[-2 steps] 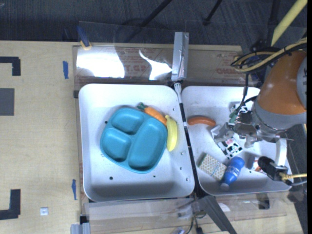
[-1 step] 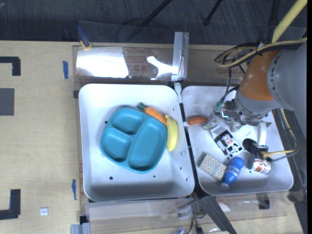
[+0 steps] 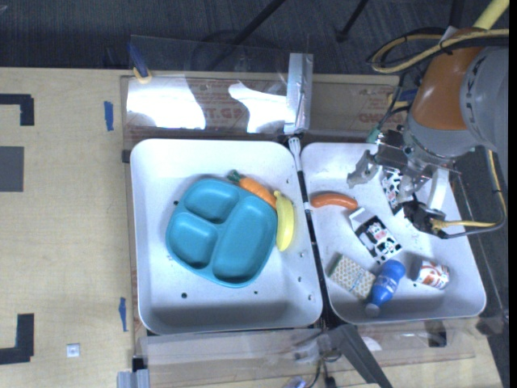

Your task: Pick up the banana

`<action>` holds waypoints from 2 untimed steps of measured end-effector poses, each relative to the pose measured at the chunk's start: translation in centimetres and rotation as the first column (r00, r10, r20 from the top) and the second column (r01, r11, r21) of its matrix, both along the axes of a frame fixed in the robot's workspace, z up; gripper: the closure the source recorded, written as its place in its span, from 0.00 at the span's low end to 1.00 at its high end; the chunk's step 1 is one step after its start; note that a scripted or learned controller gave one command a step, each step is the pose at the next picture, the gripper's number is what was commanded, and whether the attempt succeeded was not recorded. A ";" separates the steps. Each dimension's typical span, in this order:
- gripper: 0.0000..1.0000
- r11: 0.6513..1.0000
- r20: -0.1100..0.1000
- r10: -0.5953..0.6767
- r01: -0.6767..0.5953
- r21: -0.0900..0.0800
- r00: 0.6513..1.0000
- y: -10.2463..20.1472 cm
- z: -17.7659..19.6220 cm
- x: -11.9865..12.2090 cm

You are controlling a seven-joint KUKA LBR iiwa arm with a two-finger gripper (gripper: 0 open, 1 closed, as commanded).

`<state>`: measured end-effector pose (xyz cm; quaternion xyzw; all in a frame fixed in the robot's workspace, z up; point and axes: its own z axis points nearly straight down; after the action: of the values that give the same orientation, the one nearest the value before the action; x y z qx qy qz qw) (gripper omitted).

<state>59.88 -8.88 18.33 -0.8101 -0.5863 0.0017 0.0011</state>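
1. Yellow banana [image 3: 285, 221] in left bin [image 3: 153, 217], lying against right edge of blue plate [image 3: 222, 231], just beside carrot [image 3: 257, 188].
2. Gripper [image 3: 393, 178] above right bin [image 3: 472, 285], well apart from banana; fingers spread, nothing between them.
3. Sausage [image 3: 333, 201], blue bottle [image 3: 385, 282] in right bin.

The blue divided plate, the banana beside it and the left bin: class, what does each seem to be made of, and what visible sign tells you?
Blue divided plate: probably moulded plastic, smooth with a soft sheen and rounded compartment edges.
Banana: uniform yellow with a slight gloss; possibly a plastic toy, though real fruit cannot be ruled out.
Left bin: white, smooth, faintly glossy with rounded corners; likely plastic.
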 end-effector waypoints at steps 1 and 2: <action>0.00 0.988 0.006 -0.157 0.157 0.001 0.988 -1.3 -9.7 -3.0; 0.00 0.995 0.000 -0.098 0.098 0.000 0.995 -3.5 -2.9 -1.8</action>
<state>58.13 -12.34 15.39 -0.8379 -0.5458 0.0018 0.0013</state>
